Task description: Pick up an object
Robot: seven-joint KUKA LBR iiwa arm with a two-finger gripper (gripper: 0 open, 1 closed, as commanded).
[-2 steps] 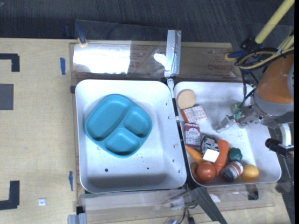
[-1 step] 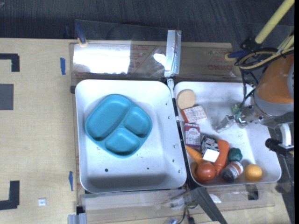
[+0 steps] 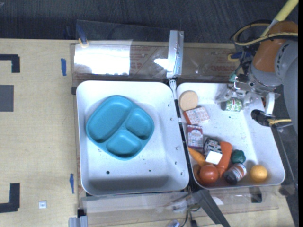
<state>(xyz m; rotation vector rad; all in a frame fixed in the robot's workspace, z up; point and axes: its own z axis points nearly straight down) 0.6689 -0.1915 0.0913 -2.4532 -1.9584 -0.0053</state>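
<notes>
Right now the hand [image 3: 235, 100] hovers over the right bin's [image 3: 265, 145] far corner; I cannot tell its grip. Below it, toys crowd the near edge, the orange ball [image 3: 258, 173] easiest reached.

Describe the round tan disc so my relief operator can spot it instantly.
Look in the right-hand shallow white bin, at its upper left corner beside the divider between the two bins. The round tan disc lies there, just above a small pinkish printed packet. It is the one flat, plain, pale circle; the round things in the pile below are ball-shaped and brighter.
</notes>
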